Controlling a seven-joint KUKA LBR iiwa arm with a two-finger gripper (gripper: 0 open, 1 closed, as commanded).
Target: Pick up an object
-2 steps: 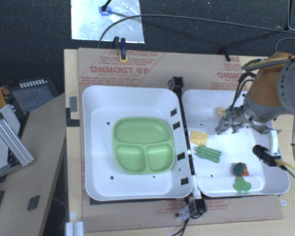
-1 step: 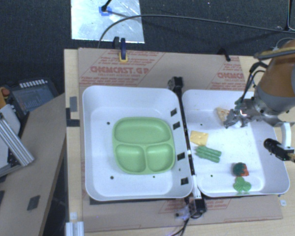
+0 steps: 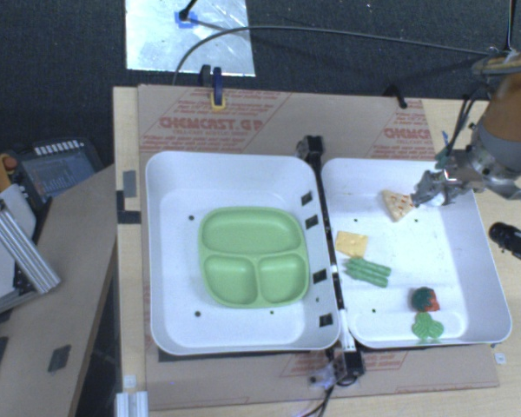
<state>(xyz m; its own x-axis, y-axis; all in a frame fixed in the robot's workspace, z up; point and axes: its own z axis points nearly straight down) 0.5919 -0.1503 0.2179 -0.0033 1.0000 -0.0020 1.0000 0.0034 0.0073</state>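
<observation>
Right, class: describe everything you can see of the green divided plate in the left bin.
The green divided plate is a pale green, rounded rectangle that looks like smooth plastic. Raised ridges split it into three compartments: one wide one across the far side and two smaller ones nearer the camera. It lies flat, right way up, near the middle of the left bin, resting on the bin's white floor. Nothing sits in it or touches it otherwise.

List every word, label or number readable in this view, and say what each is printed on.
"CHEMCAST GP" in red, on the brown protective sheet under the bins, left of centre at the back.
The same red print on the sheet's back right, partly covered and too blurred to read in full.
More red print on the sheet's front edge, too small to read.
The dark device's screen on the left: blurred, unreadable.
</observation>
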